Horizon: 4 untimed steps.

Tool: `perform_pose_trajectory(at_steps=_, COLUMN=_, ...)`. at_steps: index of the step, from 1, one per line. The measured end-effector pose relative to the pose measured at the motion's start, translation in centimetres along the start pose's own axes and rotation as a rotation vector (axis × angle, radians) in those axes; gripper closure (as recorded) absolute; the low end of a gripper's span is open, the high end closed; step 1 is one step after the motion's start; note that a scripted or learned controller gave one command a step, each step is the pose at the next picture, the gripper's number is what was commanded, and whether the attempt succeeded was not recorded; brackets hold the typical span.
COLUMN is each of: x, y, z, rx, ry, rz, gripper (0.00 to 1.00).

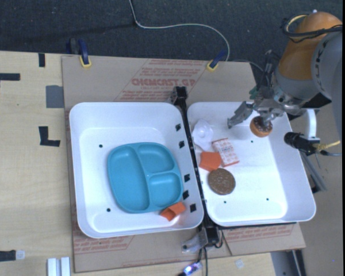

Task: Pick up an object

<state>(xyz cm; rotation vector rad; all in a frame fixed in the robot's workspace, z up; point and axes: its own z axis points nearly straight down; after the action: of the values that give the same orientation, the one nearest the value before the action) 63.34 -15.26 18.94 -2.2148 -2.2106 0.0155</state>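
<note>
My gripper hangs over the far part of the right bin, fingers spread open; one grey finger slants out to the left. A small round orange-brown object sits just under the gripper, right of that finger; no grip on it shows. Further left in the same bin lie a clear whitish item, a red-and-white packet, an orange block and a brown disc.
The left bin holds a blue divided plate and a small orange piece at its near right corner. A black divider rim separates the bins. A black cable sticks out by the arm at the right.
</note>
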Motion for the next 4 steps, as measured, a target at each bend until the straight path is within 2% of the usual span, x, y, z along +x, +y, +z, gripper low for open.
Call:
perform_pose_trajectory(at_steps=1, x=0.1, y=0.2, z=-1.0, rx=-0.014, ry=-0.002, rz=-0.003, gripper=0.0)
perform_pose_trajectory(at_steps=2, x=-0.5, y=0.7, z=5.2, rx=-0.011, ry=-0.003, rz=-0.003, gripper=0.0)
perform_pose_trajectory(at_steps=3, x=-0.4, y=0.9, z=10.2, rx=-0.017, ry=-0.002, rz=-0.004, gripper=0.0)
perform_pose_trajectory(at_steps=4, x=-0.6, y=1.0, z=8.7, rx=-0.026, ry=-0.011, rz=-0.006, gripper=1.0)
